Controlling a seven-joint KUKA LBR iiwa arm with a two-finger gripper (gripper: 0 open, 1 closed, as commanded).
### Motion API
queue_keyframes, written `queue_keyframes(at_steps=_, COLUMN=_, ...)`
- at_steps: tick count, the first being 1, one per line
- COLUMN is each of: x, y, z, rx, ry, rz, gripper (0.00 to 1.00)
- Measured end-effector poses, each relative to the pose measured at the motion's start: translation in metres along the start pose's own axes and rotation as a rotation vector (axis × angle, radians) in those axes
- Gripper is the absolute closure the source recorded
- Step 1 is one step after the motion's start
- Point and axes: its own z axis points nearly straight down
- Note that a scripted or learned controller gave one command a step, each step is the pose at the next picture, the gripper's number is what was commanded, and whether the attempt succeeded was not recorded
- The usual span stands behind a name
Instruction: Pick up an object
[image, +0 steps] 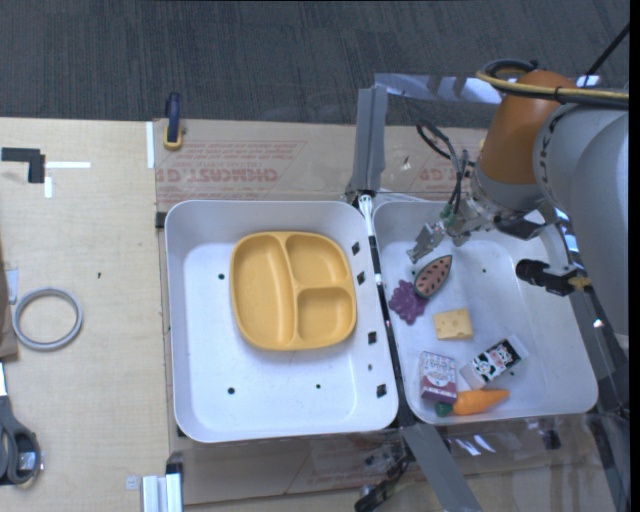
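Watermelon slice (433, 276) lies near the back of the right bin (560, 385), just below the hand (432, 240), apart from it. Whether the hand is spread, I can't tell. Grapes (406, 301) sit beside the slice, cheese (453, 325) nearer the front.

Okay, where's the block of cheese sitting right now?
The cheese lies in the right bin, near its middle, just right of the purple grapes and below the watermelon slice.
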Motion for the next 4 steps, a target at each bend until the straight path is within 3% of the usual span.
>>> queue_keyframes(at_steps=1, x=0.026, y=-0.039, z=0.01, rx=-0.001, ry=0.005, rz=-0.266, gripper=0.0)
queue_keyframes(at_steps=2, x=0.024, y=-0.039, z=0.0, rx=-0.002, ry=0.002, rz=-0.264, gripper=1.0)
queue_keyframes(at_steps=3, x=0.022, y=-0.044, z=-0.05, rx=-0.002, ry=0.003, rz=-0.324, gripper=1.0)
queue_keyframes(at_steps=4, x=0.022, y=-0.044, z=-0.05, rx=-0.002, ry=0.003, rz=-0.324, gripper=0.0)
